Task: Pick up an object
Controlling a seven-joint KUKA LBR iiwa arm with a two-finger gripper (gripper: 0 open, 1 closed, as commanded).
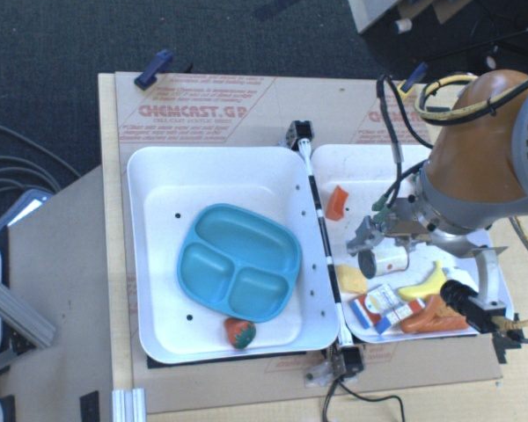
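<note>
My gripper (370, 236) hangs low over the middle of the right bin (356, 160), under the grey wrist and orange band of the arm. Just below it lies a white cylinder (392, 260) on its side, close to the gripper; whether they touch is unclear. An orange block (337, 202) sits to the gripper's upper left. A yellow wedge (352, 280), a banana (422, 284), a small red, white and blue carton (380, 306) and an orange carrot (431, 317) crowd the bin's near end.
The left bin (155, 176) holds a blue divided plate (239, 260) and a red and green strawberry (239, 332) by its near wall. A black divider rail (317, 209) runs between the bins. Cables loop over the arm at the right.
</note>
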